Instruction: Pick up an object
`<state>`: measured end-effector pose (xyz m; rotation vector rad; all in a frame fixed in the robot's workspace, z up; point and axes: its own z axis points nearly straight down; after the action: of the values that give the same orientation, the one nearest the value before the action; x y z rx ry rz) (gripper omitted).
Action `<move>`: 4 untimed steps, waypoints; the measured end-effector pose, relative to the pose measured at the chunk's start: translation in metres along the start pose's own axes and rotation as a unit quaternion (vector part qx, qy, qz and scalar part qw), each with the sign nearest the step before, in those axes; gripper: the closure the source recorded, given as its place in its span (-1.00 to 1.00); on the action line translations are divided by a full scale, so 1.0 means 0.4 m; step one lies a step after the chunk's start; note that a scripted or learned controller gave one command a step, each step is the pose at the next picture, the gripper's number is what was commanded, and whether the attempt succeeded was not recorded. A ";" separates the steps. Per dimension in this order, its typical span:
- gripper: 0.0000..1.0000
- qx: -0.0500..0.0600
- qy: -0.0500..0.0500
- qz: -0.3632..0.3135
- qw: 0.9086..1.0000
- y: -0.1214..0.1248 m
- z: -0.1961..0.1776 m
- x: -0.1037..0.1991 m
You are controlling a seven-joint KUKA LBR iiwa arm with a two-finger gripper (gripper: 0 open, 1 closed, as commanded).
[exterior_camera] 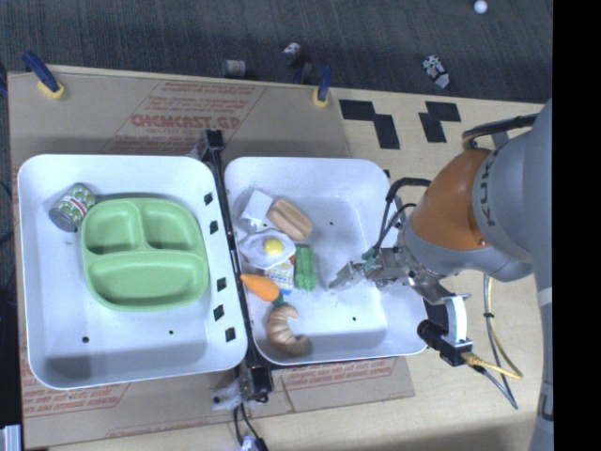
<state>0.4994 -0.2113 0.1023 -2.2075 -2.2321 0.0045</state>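
Claw (346,274) hovers empty in right bin (357,181), finger spread indiscernible; nearest green toy vegetable (305,268) looks light, rigid, slippery—grip across its narrow middle.

right bin (371,181) bare at right, toy food (278,269) crowding its left

Tool (349,274) fingertips too small and blurred against the white bin (324,172) to tell how they stand. Arm (498,214) cut off at the right edge, wrist body covers part of the bin's right wall. Can (71,206) partly tucked behind the green tray (144,252); small bits on the floor (235,67) too tiny to identify.
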 end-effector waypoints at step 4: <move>1.00 -0.004 -0.001 0.003 1.000 -0.054 -0.393 0.101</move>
<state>0.4779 -0.1709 0.2594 -2.2177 -2.2312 -0.0027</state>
